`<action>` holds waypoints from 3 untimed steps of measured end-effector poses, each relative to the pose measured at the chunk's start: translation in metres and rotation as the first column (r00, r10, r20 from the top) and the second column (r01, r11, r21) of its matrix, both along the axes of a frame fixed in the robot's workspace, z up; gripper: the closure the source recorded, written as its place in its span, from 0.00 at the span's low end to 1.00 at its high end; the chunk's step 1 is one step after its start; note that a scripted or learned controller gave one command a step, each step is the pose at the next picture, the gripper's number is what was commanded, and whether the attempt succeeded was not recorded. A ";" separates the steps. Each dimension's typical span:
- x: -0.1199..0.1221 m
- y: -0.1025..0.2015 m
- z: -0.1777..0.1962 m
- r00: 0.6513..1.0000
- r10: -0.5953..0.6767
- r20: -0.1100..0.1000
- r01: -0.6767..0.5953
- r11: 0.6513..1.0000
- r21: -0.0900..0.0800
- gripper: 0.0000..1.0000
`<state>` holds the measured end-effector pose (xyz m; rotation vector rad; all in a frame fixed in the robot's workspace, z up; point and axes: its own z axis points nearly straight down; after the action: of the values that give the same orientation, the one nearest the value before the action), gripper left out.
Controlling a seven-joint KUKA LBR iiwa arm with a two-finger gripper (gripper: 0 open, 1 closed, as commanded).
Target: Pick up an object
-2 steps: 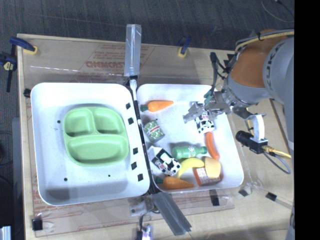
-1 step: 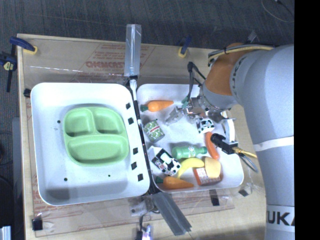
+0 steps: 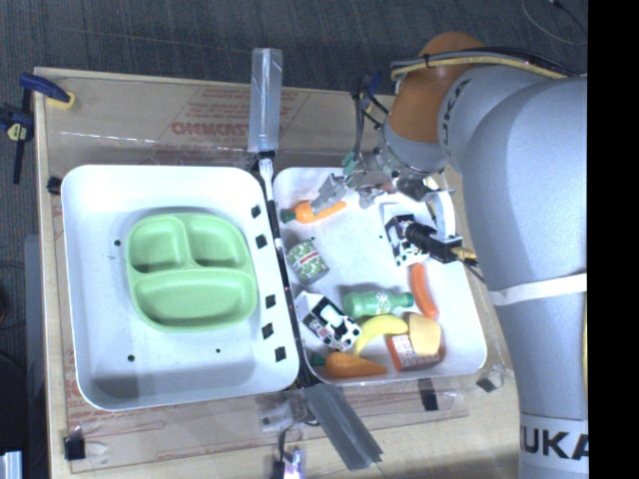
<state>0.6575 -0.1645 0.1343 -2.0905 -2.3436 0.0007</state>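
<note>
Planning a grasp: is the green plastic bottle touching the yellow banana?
Touching. The camera view shows the green plastic bottle lying directly against the yellow banana below it, no white bin floor between.

Wooden table with red print, dark carpet around it. Two white bins sit side by side on it, touching along the middle: left bin and right bin. Blue clamps grip the table's far-left corner; a grey bar lies on the table behind the bins' seam.

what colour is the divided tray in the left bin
Light green; the divided tray shows clearly in the camera view.
</note>
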 end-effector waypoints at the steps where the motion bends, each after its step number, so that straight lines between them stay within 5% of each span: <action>1: -0.002 0.019 -0.042 1.000 -0.024 -0.005 0.024 1.000 -0.002 0.00; 2: -0.002 0.020 -0.033 1.000 -0.019 -0.012 0.019 1.000 0.001 1.00; 3: -0.003 0.021 -0.033 1.000 -0.018 -0.014 0.018 1.000 0.001 0.00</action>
<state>0.6548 -0.1437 0.1013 -2.1036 -2.3166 0.0135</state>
